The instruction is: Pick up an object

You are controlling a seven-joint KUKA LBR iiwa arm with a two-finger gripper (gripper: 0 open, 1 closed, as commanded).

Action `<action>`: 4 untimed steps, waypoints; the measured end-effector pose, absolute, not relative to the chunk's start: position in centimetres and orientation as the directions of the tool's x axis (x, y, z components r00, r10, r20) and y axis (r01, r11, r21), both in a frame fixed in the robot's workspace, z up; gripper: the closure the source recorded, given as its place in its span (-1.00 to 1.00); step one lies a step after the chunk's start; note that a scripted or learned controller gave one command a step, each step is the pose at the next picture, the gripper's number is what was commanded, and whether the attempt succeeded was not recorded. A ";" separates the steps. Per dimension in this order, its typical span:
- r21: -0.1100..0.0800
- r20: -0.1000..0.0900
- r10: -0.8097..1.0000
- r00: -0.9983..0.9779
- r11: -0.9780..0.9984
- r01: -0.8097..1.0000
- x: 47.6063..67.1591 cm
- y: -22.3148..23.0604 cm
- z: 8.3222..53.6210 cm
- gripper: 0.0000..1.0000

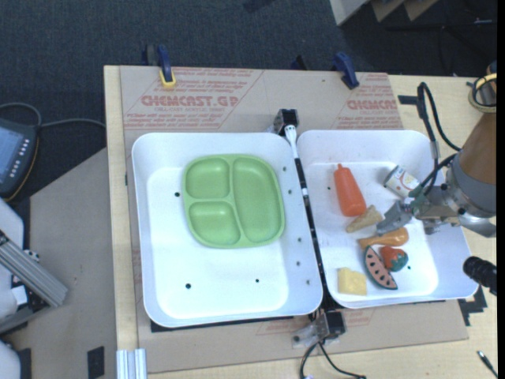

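Two shallow white bins sit side by side on the bench; the left bin (158, 212) holds a pale green plastic plate w/ three compartments (234, 200), lying flat towards the back of the bin. The right bin (450, 279) holds the small toys: an orange-red toy bottle (347, 190) near the middle, lying lengthwise; a tan wedge-shaped piece (363, 221) touching its lower end; a small white packet w/ a printed label (401, 181) towards the back right; an orange rounded piece (392, 238) just beside the wedge; a watermelon-slice toy (red face, dark rind) (382, 265) in front of it; a yellow cheese-like block (352, 282) near the front wall. The grey arm reaches in from the right; its gripper (394, 222) is low over the right bin, tips between the tan wedge and the orange piece. Can't tell whether the tips are spread or pressed together, nor whether anything is pinched (too small and dark to read).
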State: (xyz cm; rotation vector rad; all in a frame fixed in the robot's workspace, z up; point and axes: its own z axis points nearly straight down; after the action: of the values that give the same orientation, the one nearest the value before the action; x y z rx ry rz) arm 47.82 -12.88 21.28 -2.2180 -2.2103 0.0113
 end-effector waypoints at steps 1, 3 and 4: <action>0.000 0.000 1.000 0.000 0.000 1.000 48.1 -12.9 21.8 -1.00; -0.007 0.002 1.000 0.001 -0.001 1.000 47.7 -13.4 9.6 -1.00; -0.004 0.002 1.000 0.000 0.000 1.000 47.7 -13.4 8.4 -1.00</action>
State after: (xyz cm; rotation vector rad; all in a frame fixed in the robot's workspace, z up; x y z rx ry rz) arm 47.70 -13.38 8.38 -2.2188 -2.2186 0.0022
